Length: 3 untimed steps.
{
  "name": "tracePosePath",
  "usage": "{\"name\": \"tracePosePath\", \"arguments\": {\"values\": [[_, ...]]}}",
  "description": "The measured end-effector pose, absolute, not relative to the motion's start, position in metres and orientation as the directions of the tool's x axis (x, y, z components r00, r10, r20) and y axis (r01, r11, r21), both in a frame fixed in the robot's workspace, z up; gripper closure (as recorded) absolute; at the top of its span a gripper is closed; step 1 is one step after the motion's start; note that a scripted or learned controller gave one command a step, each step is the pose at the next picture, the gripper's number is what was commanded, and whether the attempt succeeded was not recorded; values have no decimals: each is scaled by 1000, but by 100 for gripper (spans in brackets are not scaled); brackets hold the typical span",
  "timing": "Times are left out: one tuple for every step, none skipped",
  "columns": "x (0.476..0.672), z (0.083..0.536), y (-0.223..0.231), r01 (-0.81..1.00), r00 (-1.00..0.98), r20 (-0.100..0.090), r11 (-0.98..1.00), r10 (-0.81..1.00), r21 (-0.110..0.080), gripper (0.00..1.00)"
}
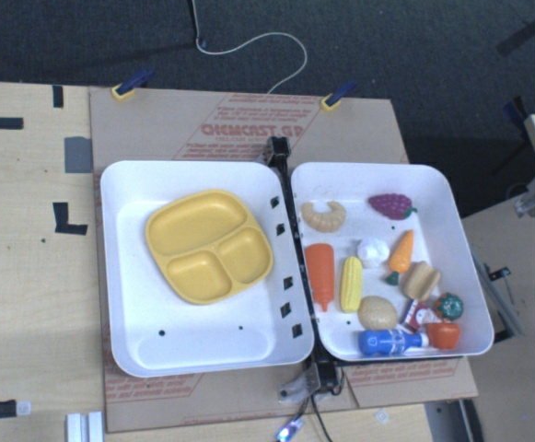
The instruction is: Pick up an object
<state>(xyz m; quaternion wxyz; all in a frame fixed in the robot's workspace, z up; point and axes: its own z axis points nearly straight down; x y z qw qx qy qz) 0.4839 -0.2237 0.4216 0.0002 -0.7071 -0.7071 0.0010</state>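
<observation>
The right bin (433, 184) holds several toy foods. A croissant (324, 215) and a purple bunch of grapes (391, 205) lie at its far side. An orange-red sausage (319, 275) and a yellow corn cob (351, 284) lie side by side near the divider. A carrot (401, 251), a small white piece (372, 250), a bread roll (420, 281) and a potato (377, 313) sit in the middle. A blue bottle (389, 342), a red piece (443, 335) and a green-topped item (449, 306) crowd the near right corner.
The left bin (129, 339) bears a yellow three-compartment plate (210, 245). Both bins rest on a cardboard sheet (249, 122) held by yellow and blue clips. A white cable (249, 44) loops beyond the far edge.
</observation>
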Motion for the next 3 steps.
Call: {"name": "tracePosePath", "arguments": {"values": [[484,457,-224,1000,-2,-2,2,1000,2,100],[484,420,-224,1000,0,0,0,1000,-3,100],[484,454,-224,1000,-1,-2,1,1000,2,100]]}}
